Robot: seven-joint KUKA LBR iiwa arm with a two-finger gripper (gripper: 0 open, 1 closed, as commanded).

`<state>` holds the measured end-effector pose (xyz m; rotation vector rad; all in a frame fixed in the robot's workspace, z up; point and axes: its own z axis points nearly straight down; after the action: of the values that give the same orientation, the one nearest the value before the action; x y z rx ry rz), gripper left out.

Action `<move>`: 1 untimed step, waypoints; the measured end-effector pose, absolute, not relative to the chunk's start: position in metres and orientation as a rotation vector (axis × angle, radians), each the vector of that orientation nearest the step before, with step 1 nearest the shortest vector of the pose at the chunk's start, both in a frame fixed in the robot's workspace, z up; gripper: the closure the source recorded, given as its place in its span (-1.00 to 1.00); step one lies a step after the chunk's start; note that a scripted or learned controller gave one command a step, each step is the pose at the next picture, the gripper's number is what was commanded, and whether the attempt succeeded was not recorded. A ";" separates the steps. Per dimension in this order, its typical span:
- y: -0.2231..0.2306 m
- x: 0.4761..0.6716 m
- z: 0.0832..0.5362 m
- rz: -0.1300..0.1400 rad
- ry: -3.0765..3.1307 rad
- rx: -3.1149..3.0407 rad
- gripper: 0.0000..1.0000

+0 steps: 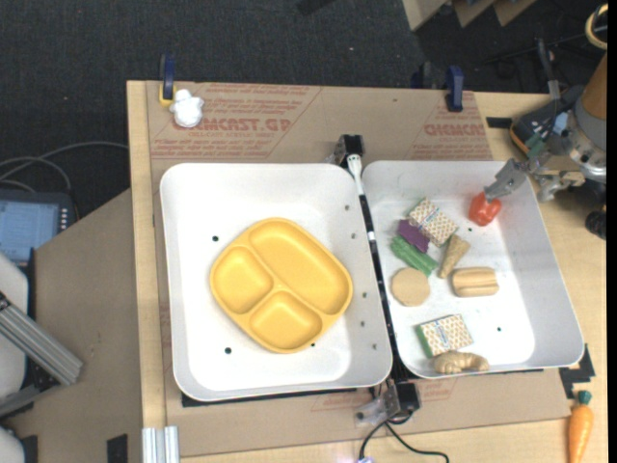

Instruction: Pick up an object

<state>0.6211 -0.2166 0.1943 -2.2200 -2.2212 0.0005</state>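
With fingers (502, 183) pinching the red toy (484, 209) only by its top, it could slip out.

You had bright, even overhead light; the white bins (183, 258) glared slightly, shadows stayed soft, and the frame's corners looked dim.

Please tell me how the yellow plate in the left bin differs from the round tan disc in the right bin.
The yellow plate is much larger than the tan disc. The plate is bright yellow; the disc is pale tan. The plate has three compartments, while the disc looks flat and plain. The plate lies by itself in the left bin; the disc lies among several small items in the right bin. Both rest flat, apart from the gripper.
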 end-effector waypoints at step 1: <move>-0.217 0.627 0.081 -0.012 -2.217 -2.206 -1.00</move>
<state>0.6269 -0.2165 0.0807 -2.2059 -2.2174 -0.0121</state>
